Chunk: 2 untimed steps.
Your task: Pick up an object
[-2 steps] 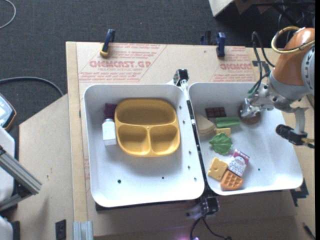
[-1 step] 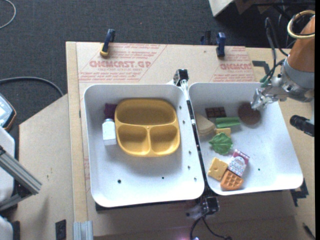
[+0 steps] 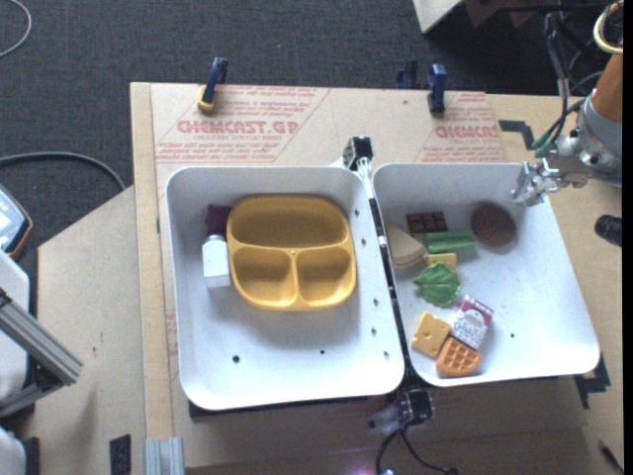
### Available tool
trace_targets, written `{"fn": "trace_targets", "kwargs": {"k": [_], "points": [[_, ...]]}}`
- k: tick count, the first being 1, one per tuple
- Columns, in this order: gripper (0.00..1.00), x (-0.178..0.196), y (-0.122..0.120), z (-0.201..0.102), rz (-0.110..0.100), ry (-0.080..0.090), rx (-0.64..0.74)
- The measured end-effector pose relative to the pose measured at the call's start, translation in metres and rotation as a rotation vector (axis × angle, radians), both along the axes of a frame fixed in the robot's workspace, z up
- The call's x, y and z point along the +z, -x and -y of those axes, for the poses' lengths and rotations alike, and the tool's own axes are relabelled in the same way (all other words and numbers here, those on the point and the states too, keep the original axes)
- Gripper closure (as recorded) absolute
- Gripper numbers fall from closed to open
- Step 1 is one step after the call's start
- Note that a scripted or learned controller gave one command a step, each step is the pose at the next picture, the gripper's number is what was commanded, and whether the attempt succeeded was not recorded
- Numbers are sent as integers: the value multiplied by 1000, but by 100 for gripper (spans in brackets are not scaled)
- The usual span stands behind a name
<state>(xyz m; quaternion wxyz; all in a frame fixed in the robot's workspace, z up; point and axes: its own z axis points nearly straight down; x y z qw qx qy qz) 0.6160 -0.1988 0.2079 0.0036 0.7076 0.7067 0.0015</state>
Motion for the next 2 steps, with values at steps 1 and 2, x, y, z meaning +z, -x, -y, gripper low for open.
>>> {"fn": "trace_targets", "kwargs": {"k": [1,2], "points": [[100,19,-1,0,-1,0,2],[100,9,18,-51,-11,-6,6]]}}
